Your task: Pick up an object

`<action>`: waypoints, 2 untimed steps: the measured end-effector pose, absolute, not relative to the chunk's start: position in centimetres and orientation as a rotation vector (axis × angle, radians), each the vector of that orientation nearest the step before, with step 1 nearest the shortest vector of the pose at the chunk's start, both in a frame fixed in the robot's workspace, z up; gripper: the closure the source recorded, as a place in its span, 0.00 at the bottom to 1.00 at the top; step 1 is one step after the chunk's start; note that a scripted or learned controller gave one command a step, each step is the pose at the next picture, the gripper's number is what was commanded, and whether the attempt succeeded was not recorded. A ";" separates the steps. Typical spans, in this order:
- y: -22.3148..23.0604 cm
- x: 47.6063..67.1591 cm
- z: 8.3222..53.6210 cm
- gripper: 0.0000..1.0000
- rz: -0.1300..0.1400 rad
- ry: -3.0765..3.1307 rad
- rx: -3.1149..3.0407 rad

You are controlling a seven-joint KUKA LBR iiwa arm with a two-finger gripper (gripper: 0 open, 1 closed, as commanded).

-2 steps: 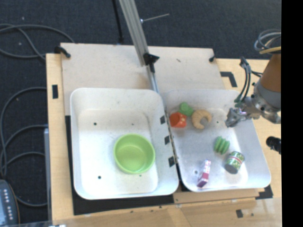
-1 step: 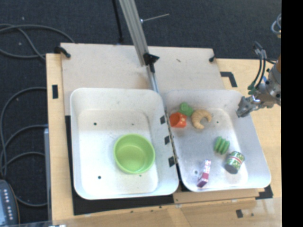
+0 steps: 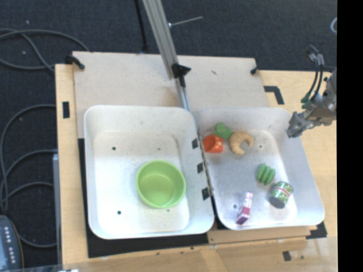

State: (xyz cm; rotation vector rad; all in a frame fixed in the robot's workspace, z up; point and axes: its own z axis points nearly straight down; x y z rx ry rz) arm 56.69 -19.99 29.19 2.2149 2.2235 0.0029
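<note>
- Gripper (image 3: 295, 127) hangs over the right bin's (image 3: 303, 169) three o'clock rim; can't tell how its jaws stand.
- Trouble: croissant (image 3: 241, 142), tomato (image 3: 213, 144) crowd together at eleven o'clock — a descent there could nudge both.

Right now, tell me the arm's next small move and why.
Probably swing the gripper left and down over the ridged green toy. The gripper sits at the right bin's rim, above none of the objects, and that toy lies nearest with space around it.
</note>
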 end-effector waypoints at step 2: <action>-10.8 61.3 26.8 1.00 0.001 2.227 2.214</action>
